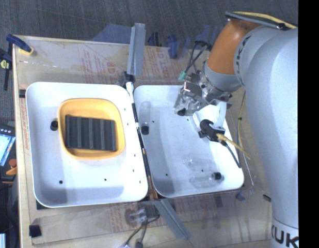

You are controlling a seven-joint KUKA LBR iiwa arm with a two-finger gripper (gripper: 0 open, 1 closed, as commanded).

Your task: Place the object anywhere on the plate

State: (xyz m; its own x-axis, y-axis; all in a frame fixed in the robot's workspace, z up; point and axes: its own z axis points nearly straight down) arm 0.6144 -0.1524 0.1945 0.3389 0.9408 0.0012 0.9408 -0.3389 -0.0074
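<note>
A yellow plate (90, 109) with a dark ridged insert (92, 133) lies in the left bin (46, 180). A clear, see-through object (203, 179) with a small black end lies near the front edge of the right bin (164, 159). My gripper (186, 105) hangs low over the back of the right bin, far from the clear object and apart from the plate. I see nothing held in it.
A faint clear shape (144, 110) and a small black piece (144, 130) sit by the right bin's left wall. The grey arm (268, 112) covers the right side. A black fitting with a cable (211, 130) hangs under the wrist.
</note>
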